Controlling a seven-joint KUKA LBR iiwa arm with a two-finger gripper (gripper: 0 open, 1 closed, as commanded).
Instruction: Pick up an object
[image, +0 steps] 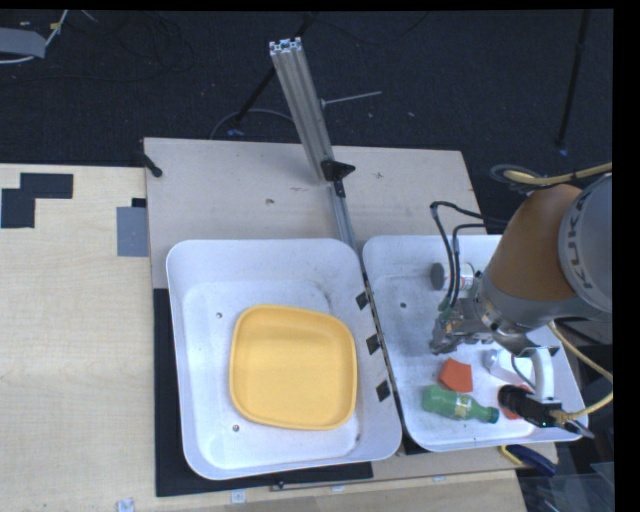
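Tool (446, 338) is hanging low inside the right bin (400, 262), at the end of the grey and orange arm (540, 262). I cannot tell what state the tool is in, because it is small and dark from up here, and nothing is showing in its grip.

The closest thing to grab is the orange block (457, 375), which is lying just below the tool. To do this well, I think the tool should be sitting right over the block before going down, and closing only once the block is in the middle. The green bottle (457, 405) is lying on its side just beside the block, so a crooked push could be knocking both away.

The right bin is also holding a red thing (512, 399) near its lower corner, partly under the arm's parts.

The left bin (190, 262) is holding a yellow plate (293, 367), lying flat in the middle. Both bins are sitting side by side on the worktop (240, 185).
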